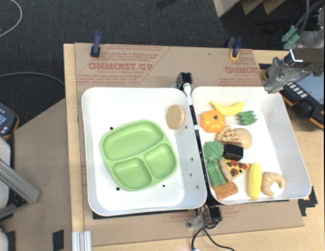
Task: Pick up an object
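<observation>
Roughly 10 toy foods (233,151), 1 tray (138,154), 2 bins (94,140)

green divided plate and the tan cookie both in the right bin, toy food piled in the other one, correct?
Not quite: the bins are swapped. The camera view shows the green divided plate and the tan cookie in the left bin, the cookie lying off the plate near its upper right. The toy food, including the banana and the corn, is piled in the right bin.
</observation>
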